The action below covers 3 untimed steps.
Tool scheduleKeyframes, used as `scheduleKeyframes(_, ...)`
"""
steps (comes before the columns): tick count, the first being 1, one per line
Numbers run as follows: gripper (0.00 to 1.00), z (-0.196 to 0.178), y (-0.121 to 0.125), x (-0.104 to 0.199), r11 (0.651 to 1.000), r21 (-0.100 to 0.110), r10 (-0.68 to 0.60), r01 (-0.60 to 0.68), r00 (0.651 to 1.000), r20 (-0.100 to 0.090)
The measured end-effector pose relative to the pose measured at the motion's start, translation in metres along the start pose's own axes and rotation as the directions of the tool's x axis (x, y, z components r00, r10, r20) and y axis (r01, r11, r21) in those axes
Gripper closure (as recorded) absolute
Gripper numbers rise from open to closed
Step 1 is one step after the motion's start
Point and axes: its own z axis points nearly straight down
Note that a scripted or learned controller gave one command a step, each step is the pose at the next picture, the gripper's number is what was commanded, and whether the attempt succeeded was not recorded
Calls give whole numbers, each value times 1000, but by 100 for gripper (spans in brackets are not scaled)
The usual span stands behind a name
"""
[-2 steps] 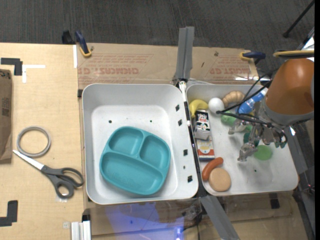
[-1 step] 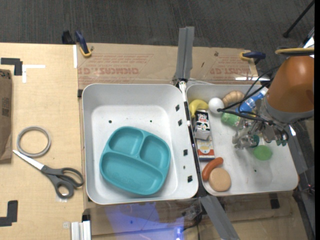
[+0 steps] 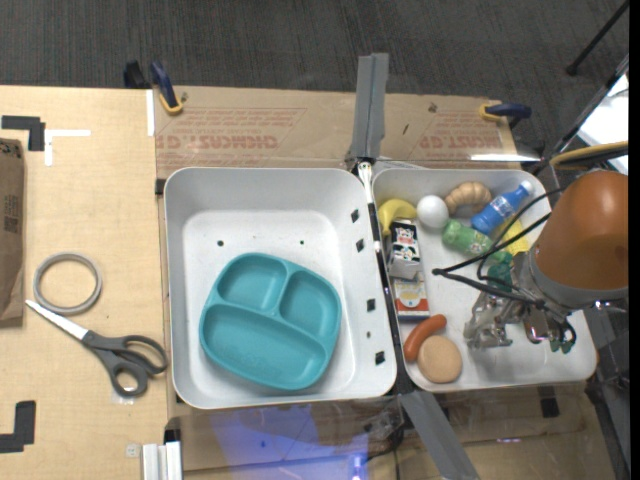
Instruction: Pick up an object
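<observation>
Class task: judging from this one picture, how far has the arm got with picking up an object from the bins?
Done: the claw has been brought low inside the right bin. In hand: nothing shows between its fingers; it sits on bare bin floor, beside the egg and sausage. Left: closing on an item and lifting it. The teal tray lies in the left bin.

Bright, even overhead light; soft shadows, slightly soft img.

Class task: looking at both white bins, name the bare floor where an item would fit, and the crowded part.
Left bin: bare floor behind the teal divided plate, up to the back wall. Right bin: a bare strip along the front right, by the gripper. Crowded: its back, where banana, white ball and blue bottle cluster.
</observation>
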Motion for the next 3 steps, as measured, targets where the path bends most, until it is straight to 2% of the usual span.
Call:
scheduleKeyframes(1, 0, 0, 0, 0, 1000, 0, 0, 0, 1000, 0)
scheduleKeyframes(2, 0, 0, 53, 6, 1000, 2, -28, 28, 1000, 2)
scheduleKeyframes(3, 0, -1, 37, -88, 1000, 1, 29, -29, 1000, 4)
